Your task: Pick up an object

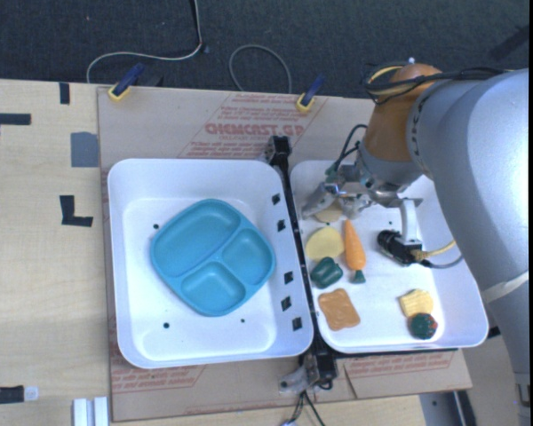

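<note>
Hovering low over the far end of the right bin (466,327), the pincer (338,193) carries nothing that I can see — whether it is apart or together I cannot tell, so the pick looks not yet made. Just below it lies the carrot (353,246), its long axis running straight away from the pincer toward the near rim, the green end farthest off. Beside the carrot sit a pale yellow piece (321,241) and a green pepper (325,273); a toast slice (339,309) lies farther on.

Cardboard (240,127): poss. "CHEMCAST GP" (red, inverted).
</note>
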You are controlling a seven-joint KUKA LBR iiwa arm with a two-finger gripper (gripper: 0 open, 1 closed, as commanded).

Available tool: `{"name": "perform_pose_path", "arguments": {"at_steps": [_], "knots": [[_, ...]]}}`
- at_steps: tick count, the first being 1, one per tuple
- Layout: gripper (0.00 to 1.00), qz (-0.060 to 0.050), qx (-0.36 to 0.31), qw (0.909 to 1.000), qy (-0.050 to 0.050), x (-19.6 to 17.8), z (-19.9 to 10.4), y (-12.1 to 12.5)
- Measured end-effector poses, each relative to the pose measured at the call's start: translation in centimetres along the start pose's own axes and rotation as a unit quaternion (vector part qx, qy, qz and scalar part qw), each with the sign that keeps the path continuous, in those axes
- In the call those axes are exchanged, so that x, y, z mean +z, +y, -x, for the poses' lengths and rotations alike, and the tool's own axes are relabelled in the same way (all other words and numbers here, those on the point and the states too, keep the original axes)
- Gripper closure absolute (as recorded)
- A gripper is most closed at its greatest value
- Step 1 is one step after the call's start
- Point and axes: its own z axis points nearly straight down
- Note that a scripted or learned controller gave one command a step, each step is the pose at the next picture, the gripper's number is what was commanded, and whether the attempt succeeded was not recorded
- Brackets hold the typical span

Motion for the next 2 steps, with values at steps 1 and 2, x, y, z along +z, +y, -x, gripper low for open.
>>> {"name": "perform_pose_path", "arguments": {"at_steps": [1, 2], "knots": [[0.00, 0.000, 0.000, 1.0000, 0.001, 0.1, 0.8, 2.8], [1.00, 0.000, -0.001, 1.0000, 0.000, -1.0, 0.8, 2.8]]}}
